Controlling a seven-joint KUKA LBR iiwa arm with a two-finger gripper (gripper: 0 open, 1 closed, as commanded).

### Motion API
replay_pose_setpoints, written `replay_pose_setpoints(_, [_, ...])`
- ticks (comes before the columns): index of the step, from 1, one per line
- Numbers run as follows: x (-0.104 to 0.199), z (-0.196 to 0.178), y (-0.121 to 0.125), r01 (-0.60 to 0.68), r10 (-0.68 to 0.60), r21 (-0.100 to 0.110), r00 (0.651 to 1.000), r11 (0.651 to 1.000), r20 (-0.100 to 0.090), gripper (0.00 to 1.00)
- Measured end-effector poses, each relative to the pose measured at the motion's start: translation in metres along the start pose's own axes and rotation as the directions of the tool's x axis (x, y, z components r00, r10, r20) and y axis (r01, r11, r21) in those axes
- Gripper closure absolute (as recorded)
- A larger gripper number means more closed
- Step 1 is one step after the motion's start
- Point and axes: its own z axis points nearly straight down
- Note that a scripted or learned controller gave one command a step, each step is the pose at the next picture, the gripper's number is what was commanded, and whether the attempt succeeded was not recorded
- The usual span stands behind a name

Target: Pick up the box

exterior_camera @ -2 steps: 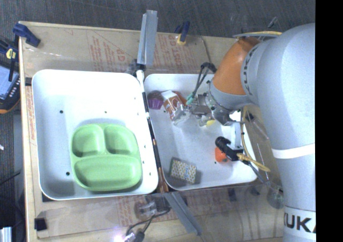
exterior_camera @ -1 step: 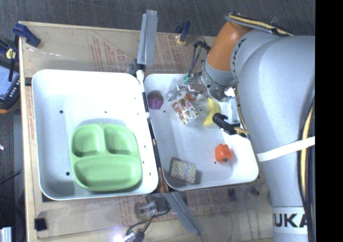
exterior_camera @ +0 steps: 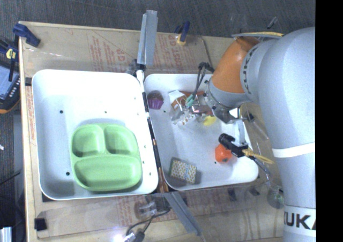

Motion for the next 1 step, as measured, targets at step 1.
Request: replay_pose_setpoints(1, [0.0010, -0.0097, 0.0003, 0.004, -0.004, 0.002, 1.000, 1.000, -0.001, 1.00])
